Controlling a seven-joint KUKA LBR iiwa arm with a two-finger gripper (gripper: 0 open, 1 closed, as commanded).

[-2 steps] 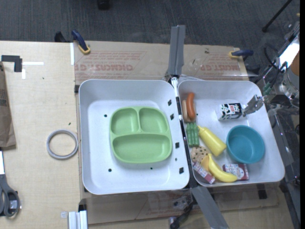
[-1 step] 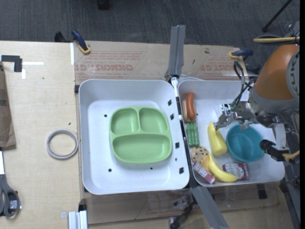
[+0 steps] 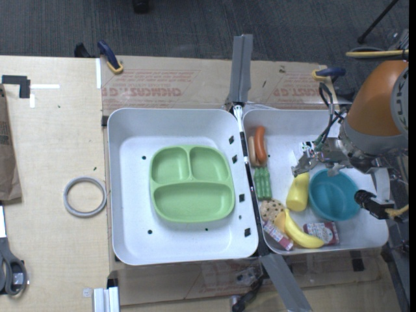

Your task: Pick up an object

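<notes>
Right bin [image 3: 286,132]: gripper [image 3: 316,163] hangs over the blue bowl [image 3: 333,197], fingers' state can't be told. Banana [image 3: 299,233] lies near the front wall, long axis running from upper left to lower right. Hot dog [image 3: 260,145] points front to back. Left bin [image 3: 123,194] holds a green tray [image 3: 192,184].

A dark grey carpeted floor [image 3: 195,12] is stretching across the top of the view. Below it, a pale wooden tabletop [image 3: 52,142] is lying under even light, with brown cardboard [image 3: 175,86] spreading beneath the bins. Blue clamps [image 3: 110,56] are gripping the cardboard's far edge. A tape ring [image 3: 85,195] is resting on the wood.
</notes>
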